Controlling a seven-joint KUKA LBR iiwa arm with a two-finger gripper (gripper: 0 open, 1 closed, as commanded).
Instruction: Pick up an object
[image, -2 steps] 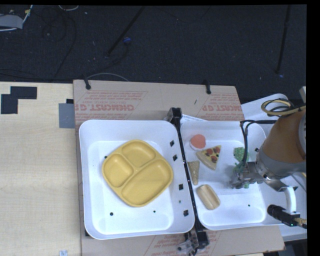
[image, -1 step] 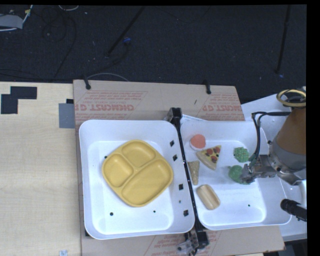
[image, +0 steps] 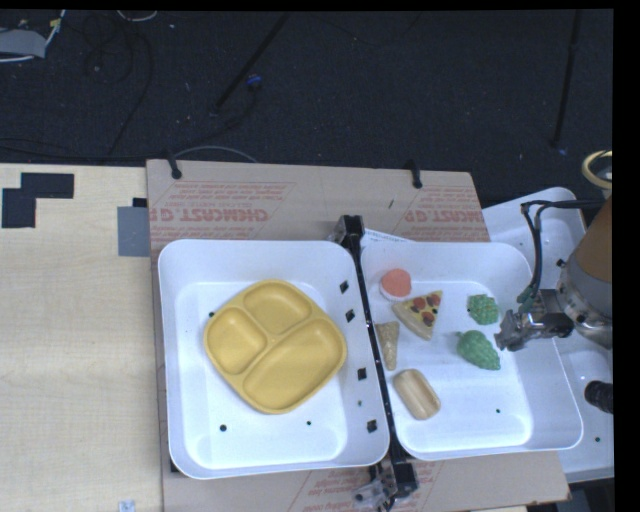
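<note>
The hand (image: 512, 334) hovers at the right bin's (image: 505, 430) right rim, beside a green toy (image: 478, 349). Its grip seems unreadable. Bare floor lies below.

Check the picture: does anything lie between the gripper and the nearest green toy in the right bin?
Nothing visible does. The gripper sits at the right side of the right bin, and the lower green toy lies just to its left, with bare bin floor between them.

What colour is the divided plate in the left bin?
Yellow. The divided plate shows best in the camera view, lying in the white left bin.
</note>
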